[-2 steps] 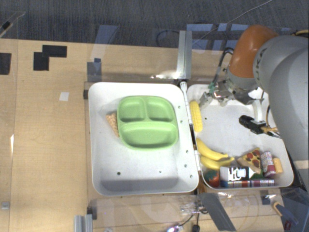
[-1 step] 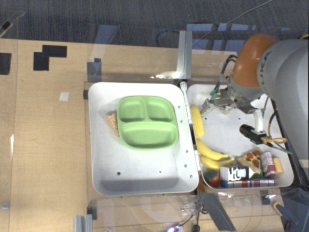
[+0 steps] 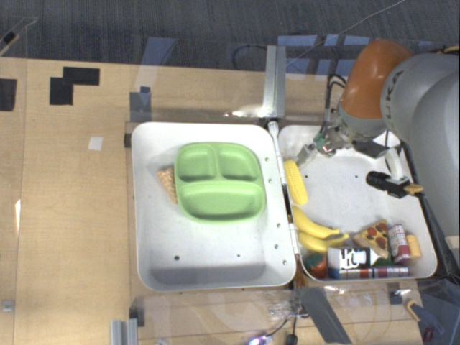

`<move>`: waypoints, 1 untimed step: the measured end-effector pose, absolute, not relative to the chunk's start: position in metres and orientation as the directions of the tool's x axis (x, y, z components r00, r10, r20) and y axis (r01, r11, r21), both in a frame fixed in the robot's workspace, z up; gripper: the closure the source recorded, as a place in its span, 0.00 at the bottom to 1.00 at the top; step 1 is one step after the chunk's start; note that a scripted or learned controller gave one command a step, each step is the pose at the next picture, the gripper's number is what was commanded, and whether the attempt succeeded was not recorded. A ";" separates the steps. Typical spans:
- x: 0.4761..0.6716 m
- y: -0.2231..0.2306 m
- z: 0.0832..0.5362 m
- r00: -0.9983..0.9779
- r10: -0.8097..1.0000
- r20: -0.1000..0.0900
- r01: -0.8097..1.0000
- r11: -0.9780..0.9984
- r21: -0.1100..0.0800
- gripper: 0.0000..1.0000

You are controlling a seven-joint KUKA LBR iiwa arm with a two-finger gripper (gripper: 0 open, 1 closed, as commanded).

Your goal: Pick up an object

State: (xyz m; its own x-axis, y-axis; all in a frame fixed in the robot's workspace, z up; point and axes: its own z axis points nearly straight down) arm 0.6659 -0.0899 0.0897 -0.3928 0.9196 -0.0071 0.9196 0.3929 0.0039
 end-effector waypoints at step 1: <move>0.651 -0.092 0.090 -0.259 0.966 -0.003 0.966 0.259 0.013 0.00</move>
